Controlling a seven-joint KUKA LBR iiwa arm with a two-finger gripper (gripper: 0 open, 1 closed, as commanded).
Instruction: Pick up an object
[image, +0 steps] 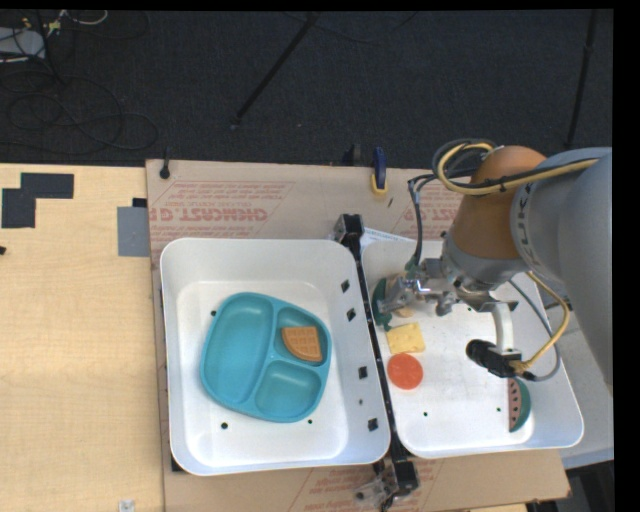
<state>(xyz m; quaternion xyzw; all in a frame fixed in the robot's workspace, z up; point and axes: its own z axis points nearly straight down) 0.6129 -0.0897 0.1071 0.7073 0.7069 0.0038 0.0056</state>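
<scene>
Gripper (395, 298) dips low just above the yellow block (405, 339), likely lining up a grab; whether it's open or closed, I can't tell. Orange disc (405, 372) sits just below that block.

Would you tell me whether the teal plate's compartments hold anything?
Partly: the teal plate holds one waffle piece in its upper right compartment.
</scene>
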